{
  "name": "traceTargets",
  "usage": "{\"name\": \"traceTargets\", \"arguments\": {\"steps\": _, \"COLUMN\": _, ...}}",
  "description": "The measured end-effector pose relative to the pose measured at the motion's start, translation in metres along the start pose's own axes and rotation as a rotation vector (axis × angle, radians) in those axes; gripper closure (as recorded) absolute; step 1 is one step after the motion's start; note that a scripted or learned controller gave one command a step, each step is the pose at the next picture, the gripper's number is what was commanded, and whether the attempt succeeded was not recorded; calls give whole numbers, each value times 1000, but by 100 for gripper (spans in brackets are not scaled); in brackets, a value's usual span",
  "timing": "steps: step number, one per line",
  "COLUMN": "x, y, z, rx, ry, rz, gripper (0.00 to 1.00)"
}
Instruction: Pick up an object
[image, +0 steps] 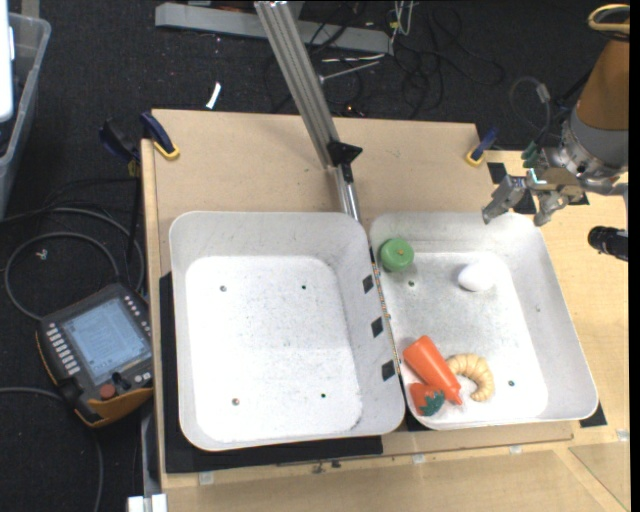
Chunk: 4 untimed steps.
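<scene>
Two white bins sit side by side on the bench (260, 150), and all the action is on the right. The right bin (560, 330) carries four things. Up near its back-left corner there's a small green round piece (397, 254), lying close to the bin's inner wall. Across from it, toward the middle of the back half, a white egg-shaped lump (476, 277) is hard to pick out against the white floor. Down at the front, an orange carrot (434, 367) lies at a slant, its green tuft at the lower end pointing to the front rim. Touching its right side is a pale, curled, ridged thing (475, 373), tan in colour, looking like a grub or a pastry; I can't tell which.

The left bin (190, 250) shows its speckled floor and a few small dark dots.

Now the arm: it comes in from the upper right, orange band (607, 90) showing above the wrist, and the gripper (518, 205) hangs over the back right corner of the right bin, above the rim. Its two fingers (497, 208) are spread apart, nothing between them. It is well apart from the carrot and the curled thing, and nearer the white lump, though not touching it.

Off the bench on the left, a handheld control pad (100, 350) with a lit screen lies on the dark floor among cables.
</scene>
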<state>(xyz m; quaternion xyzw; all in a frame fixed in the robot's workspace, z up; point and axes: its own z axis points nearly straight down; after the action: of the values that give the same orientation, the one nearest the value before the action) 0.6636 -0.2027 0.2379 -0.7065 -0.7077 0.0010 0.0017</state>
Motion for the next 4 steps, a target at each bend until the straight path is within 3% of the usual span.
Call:
{"name": "traceTargets", "arguments": {"steps": 1, "x": 0, "y": 0, "z": -2, "rx": -2, "ry": -2, "rz": -1, "gripper": 0}}
{"name": "traceTargets", "arguments": {"steps": 3, "x": 6, "y": -7, "z": 121, "rx": 2, "ry": 0, "rz": 0, "gripper": 0}}
{"name": "traceTargets", "arguments": {"steps": 4, "x": 7, "y": -7, "z": 144, "rx": -2, "ry": -1, "rz": -1, "gripper": 0}}
